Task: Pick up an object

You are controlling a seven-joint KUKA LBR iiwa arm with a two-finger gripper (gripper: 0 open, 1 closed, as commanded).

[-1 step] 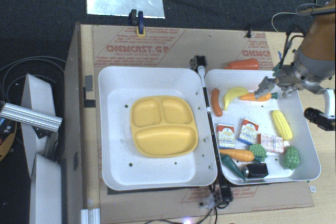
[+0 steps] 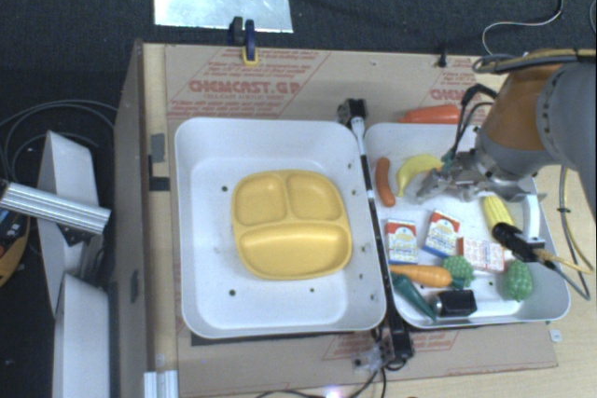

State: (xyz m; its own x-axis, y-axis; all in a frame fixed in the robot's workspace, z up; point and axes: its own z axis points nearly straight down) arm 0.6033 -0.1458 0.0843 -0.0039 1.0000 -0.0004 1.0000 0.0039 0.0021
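Note:
My gripper [image 2: 446,179] hangs low over the upper part of the right bin [image 2: 550,294], reaching in from the right under the arm's orange band. A yellow banana [image 2: 416,167] lies just left of it, touching or nearly touching it. A red sausage [image 2: 383,181] lies along the bin's left wall. A corn cob [image 2: 499,212] sits just below and right of the gripper. Further toward the front are small cartons [image 2: 402,240], a carrot [image 2: 423,275], two broccoli pieces [image 2: 457,267] and a black block [image 2: 456,301]. I see nothing held.
The left bin [image 2: 201,200] holds a yellow divided plate [image 2: 290,223]. An orange vegetable [image 2: 431,115] lies on the cardboard behind the right bin. A black clamp [image 2: 354,112] sits at the far end of the divider between the bins.

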